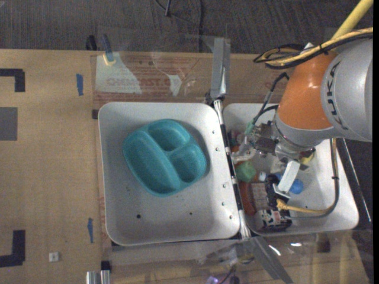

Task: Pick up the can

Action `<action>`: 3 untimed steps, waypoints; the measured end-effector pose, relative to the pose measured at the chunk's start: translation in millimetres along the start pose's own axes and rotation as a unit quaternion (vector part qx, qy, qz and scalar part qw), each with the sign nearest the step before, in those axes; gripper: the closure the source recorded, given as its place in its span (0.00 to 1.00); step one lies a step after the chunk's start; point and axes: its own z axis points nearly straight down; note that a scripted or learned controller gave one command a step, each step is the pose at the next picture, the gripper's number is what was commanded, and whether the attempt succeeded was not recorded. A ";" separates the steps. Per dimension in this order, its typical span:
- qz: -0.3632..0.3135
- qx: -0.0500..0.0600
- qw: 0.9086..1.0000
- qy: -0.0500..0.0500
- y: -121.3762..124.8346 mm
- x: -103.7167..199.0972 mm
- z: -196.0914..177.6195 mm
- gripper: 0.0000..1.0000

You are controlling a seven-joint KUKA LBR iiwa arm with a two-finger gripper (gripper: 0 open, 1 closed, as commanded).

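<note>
Camera view: the arm (323, 96) reaches over the right bin (346, 215), with the end effector (256, 148) low among clutter near the bin's left wall. This looks like the approach-and-grasp step, and nothing appears lifted. The wrist hides the end effector's state, so I cannot tell how far open it is or whether it holds anything. The can (251, 197) is probably the reddish-brown item by the left wall, just below a green object (246, 171). The next move calls for centring over it. The left bin (112, 218) holds a teal divided plate (166, 157).
</note>
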 end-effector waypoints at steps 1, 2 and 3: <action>-0.029 -0.001 1.000 0.000 43.3 -74.9 36.4 0.00; 0.016 -0.001 1.000 0.000 113.4 -119.2 57.2 0.00; 0.027 -0.003 1.000 0.001 106.7 -129.4 96.6 0.00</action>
